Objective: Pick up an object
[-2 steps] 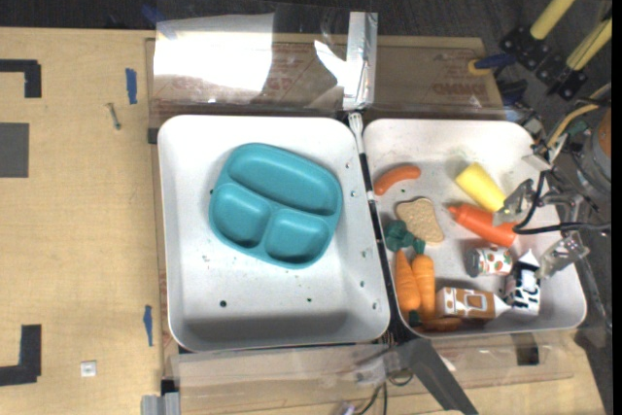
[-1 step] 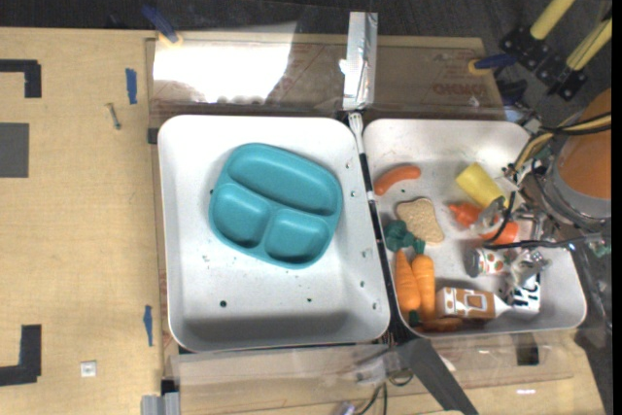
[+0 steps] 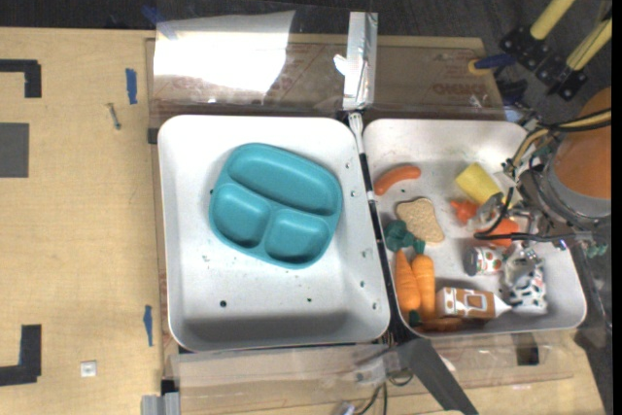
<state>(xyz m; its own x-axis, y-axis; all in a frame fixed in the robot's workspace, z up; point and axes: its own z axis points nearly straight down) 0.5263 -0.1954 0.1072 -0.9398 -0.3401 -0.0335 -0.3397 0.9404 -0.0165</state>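
With the hand (image 3: 513, 253) low by the right bin's (image 3: 442, 139) far-right edge, its state unclear, pick 1 isolated item: the yellow block (image 3: 475, 180).

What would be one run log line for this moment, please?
arm: over right bin | tool: low among toys | left bin: teal tray | grasp: unconfirmed

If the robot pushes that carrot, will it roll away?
Probably a little. The carrot looks rounded and tapered, so it would likely roll in a curve, not straight. It lies close against a milk carton and the bin wall, which should stop it quickly. It looks like smooth plastic, so maybe slippery to pinch.
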